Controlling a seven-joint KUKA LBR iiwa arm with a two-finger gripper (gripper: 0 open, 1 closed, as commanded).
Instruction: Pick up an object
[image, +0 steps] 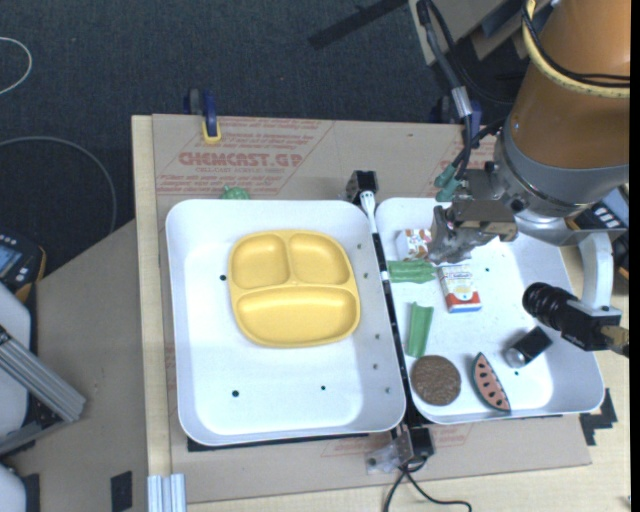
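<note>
Loose objects gathered in the right bin (590, 395), right of centre in the frame: a small red-and-white packet (414, 242) at its upper left corner, a green strip (412, 271) lying across just below, a red-and-white carton (460, 289) right of that strip, a second green stick (418, 329) running downward along the bin's left wall, a brown round disc (436, 379) at lower left, a watermelon slice toy (491, 382) just right of the disc, and a small grey-black piece (528, 346) further right. Gripper (450, 243) lowered over the upper part of this bin, between the packet and the carton, just above the green strip; contact with any object not discernible, nothing seen between the fingers, and their spacing impossible to judge. Arm (570, 90), grey with orange band, entering from upper right of the frame. Black cylindrical fitting (556, 310) projecting over the bin's right side. Left bin (200, 360), centre of frame, bearing a yellow divided plate (294, 287) with three compartments. Black divider rail (380, 275) between the two bins. Brown board (250, 150) beneath both, printed lettering along its upper edge
</note>
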